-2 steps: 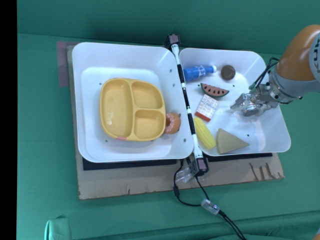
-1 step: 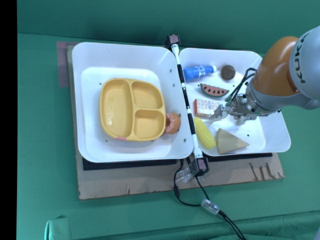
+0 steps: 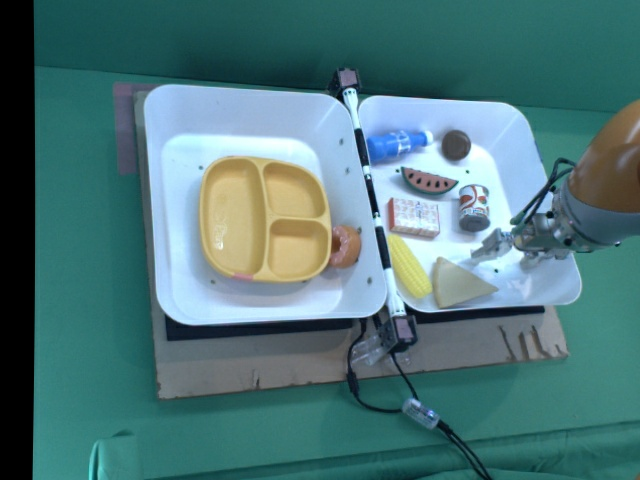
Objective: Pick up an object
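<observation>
I see pincer spread, holding nothing, low in right bin | cheese just left of it | can above | yellow tray in left bin

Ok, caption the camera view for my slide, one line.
Gripper hovers over the right bin near a cheese wedge and can; yellow tray sits in the left bin.
</observation>
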Motion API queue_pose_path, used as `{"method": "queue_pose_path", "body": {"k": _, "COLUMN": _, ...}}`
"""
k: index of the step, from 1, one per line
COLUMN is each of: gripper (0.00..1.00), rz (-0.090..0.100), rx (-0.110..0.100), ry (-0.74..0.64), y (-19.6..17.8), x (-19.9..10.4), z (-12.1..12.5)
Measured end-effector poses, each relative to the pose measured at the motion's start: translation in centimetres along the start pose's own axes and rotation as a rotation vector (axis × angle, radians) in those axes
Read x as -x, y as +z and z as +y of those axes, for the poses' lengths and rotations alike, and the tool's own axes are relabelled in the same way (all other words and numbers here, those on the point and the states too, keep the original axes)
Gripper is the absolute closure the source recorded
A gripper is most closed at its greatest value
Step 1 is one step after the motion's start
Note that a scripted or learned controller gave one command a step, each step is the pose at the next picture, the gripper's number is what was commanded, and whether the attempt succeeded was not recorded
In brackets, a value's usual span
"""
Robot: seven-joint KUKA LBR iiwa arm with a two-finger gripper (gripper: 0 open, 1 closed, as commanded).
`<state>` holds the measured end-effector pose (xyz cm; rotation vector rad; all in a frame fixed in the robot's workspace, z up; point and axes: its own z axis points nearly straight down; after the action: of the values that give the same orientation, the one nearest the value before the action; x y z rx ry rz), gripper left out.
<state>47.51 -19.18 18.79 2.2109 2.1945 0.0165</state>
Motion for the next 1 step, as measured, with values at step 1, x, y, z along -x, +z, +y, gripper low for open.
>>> {"method": "queue_pose_path", "body": {"k": 1, "gripper": 0.00, "rz": 0.000, "rx": 0.000, "ry": -0.001, "y": 0.00, "x": 0.00, "z": 0.00}}
